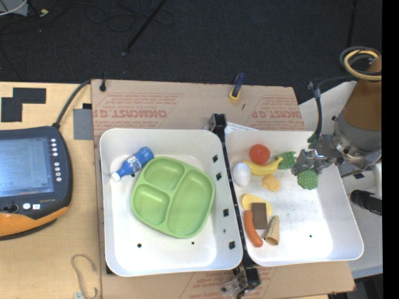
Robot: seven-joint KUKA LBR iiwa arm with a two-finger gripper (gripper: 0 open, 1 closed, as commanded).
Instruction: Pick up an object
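My gripper [309, 161] hangs over the right side of the right bin [336, 242], reaching in from the right. A green broccoli-like piece [307, 179] sits directly under its tip, touching or nearly touching it; I cannot tell whether it is gripped. A second green leafy piece [287, 161] lies just to the left of the gripper. Further left in the same bin are a red tomato [260, 153], a yellow banana [265, 167], a white egg [241, 174] and a small yellow chunk [270, 183].
Near the right bin's front left lie a brown block [259, 215], an orange sausage [252, 232] and a cone [272, 229]. The left bin [118, 242] holds a green divided plate [173, 196] and a blue bottle [132, 163]. A tablet [28, 173] rests at far left.
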